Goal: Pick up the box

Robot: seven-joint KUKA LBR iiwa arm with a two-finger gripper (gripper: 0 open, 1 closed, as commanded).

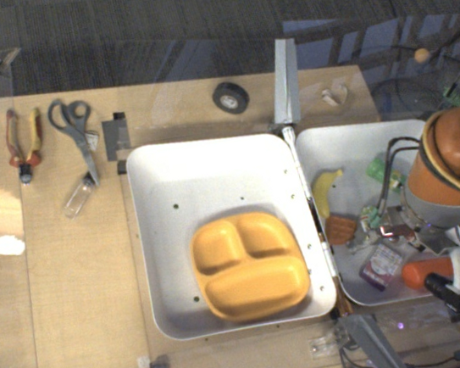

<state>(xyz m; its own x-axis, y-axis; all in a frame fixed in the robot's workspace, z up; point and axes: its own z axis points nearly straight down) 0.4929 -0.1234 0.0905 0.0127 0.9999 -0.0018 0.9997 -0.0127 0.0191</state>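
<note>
Arm [458, 162] sits highest, over the right bin [352, 139], orange band above the wrist. Gripper [383, 231] is low in the clutter at mid-bin. Can't tell from this angle whether it's released or clenched, and nothing is visibly held.

Box: my best read is the small brown box [341, 228], on the floor of the right bin, hard against the bin's left wall and just left of the gripper. Banana [327, 190] is just behind it. The purple packet [382, 266] is near its front-right. An orange-red bottle-like item [427, 271] is further right. A green item [376, 170] lies at the back, well apart from the box.

Judgement: this is the approach/align step, and the grasp isn't made yet.

To do it well:
- Shift left so the gripper is centred over the box, not between the box and the packet.
- Run the grip axis parallel to the bin wall. Closing across it looks short of room on the wall side.
- Come straight down and close across the short side.
- Keep off the banana, because a nudge could shove it onto the box.
- Lift vertically and confirm the box comes up before traversing.

Risks: clipping the bin rim, or snagging the packet instead.

The left bin [160, 172] holds a yellow divided tray [249, 264], which is irrelevant here.
</note>
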